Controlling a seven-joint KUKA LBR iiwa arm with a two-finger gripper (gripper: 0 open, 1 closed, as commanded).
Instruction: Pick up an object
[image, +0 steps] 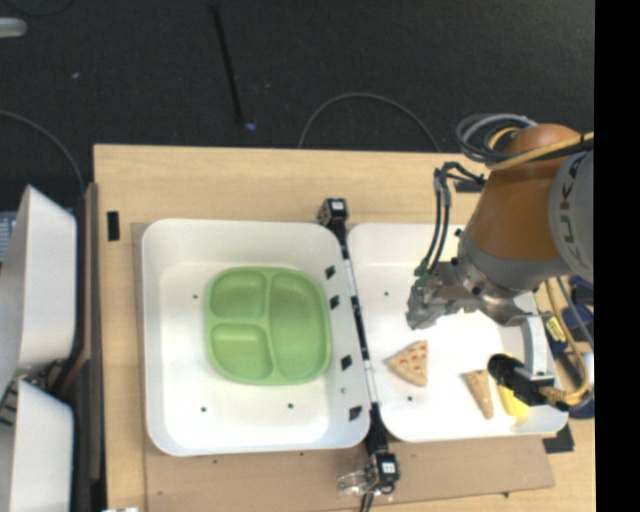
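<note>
A tan pizza-slice toy (410, 362) lies near the front left of the right bin (385, 265). A second tan wedge-shaped piece (481, 391) rests further right, close to the bin's front edge, beside a yellow object (513, 403). My gripper (424, 304) hangs over the middle of the right bin, just behind and slightly right of the pizza slice. Nothing shows between its fingers. The arm's orange band and grey wrist cover the bin's back right part.
A green divided plate (268, 324) sits in the middle of the left bin (165, 300). A black-clipped divider (350, 320) runs between the two bins. White boxes (40, 290) stand off the bench's left side.
</note>
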